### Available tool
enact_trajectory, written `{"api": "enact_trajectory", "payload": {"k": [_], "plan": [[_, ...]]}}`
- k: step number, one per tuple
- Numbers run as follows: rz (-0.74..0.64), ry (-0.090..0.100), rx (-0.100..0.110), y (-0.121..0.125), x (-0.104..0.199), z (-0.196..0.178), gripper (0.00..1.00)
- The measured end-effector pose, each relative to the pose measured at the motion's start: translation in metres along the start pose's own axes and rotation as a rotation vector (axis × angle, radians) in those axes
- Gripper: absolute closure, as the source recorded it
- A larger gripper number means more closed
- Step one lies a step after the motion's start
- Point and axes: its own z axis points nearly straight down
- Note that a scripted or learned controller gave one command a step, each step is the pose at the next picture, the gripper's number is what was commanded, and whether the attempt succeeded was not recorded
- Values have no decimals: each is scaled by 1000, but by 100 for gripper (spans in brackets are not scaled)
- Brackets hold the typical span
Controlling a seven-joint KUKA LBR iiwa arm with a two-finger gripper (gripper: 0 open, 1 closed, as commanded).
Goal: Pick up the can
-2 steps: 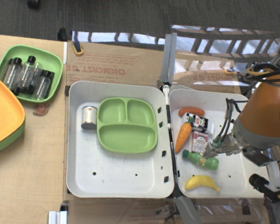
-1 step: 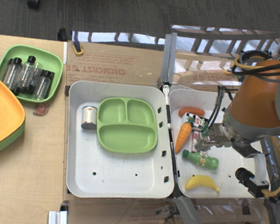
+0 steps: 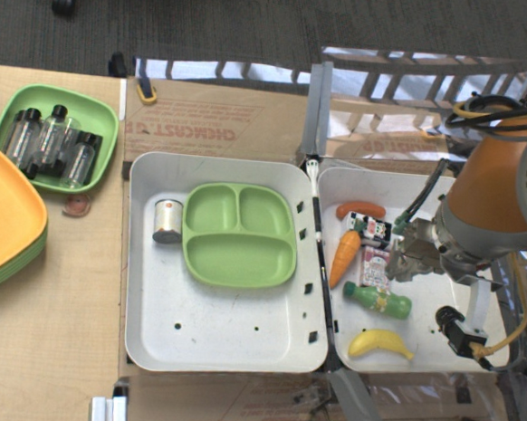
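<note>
We see our end effector (image 3: pixel 396 255) low over the right bin (image 3: pixel 469 362), reaching in from the right. We cannot tell how it is set or whether it has hold of anything, since the wrist hides it from above.

The can (image 3: pixel 167 220) lies far to the left of the end effector, in the left bin (image 3: pixel 226 334), on its side just beside the left edge of the green plate (image 3: pixel 240 234). That plate sits between the can and the end effector.

Close to the end effector on its left are a carrot (image 3: pixel 343 256) and a small packet (image 3: pixel 374 272). A sausage (image 3: pixel 362 210) lies just behind and to its left. In front of it lies a green bottle (image 3: pixel 379 300), and further in front a banana (image 3: pixel 380 345).

Well beyond the can, on the surface (image 3: pixel 34 350), we see a green tray (image 3: pixel 56 137) holding dark bottles and a stack of orange plates (image 3: pixel 4 221).
</note>
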Motion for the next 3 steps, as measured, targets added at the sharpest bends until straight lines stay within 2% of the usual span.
{"api": "enact_trajectory", "payload": {"k": [1, 2, 3], "plan": [[156, -1, 1, 35, 41, -45, 100], [167, -1, 2, -34, 39, -61, 100], [113, 0, 2, -36, 50, -10, 100]]}}
